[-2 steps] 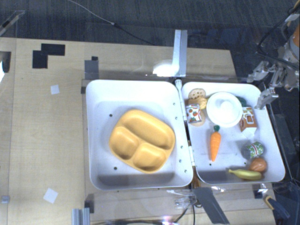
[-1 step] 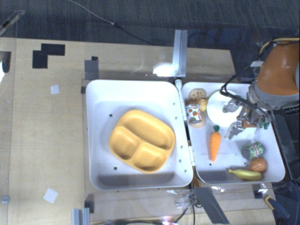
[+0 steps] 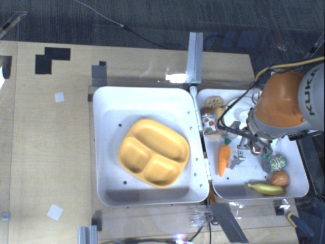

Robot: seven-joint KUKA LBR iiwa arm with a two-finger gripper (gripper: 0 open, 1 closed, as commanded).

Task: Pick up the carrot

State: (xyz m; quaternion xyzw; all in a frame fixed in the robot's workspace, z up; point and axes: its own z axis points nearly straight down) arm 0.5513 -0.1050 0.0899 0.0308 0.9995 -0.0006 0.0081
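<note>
The orange carrot (image 3: 223, 159) lies in the right bin (image 3: 299, 189), close to its left wall, with its green-topped end pointing away from the front edge. My gripper (image 3: 237, 155) hangs low just to the right of the carrot, beside it rather than around it. The carrot rests on the bin floor. The arm's orange band (image 3: 278, 100) and grey wrist cover the middle and back of this bin.
A banana (image 3: 265, 188), a brown onion (image 3: 279, 178) and a green-and-white ball (image 3: 277, 161) lie at the right bin's front right. A small can (image 3: 209, 123) and a cookie (image 3: 214, 101) sit behind the carrot. The left bin (image 3: 101, 136) holds a yellow divided plate (image 3: 153, 151).
</note>
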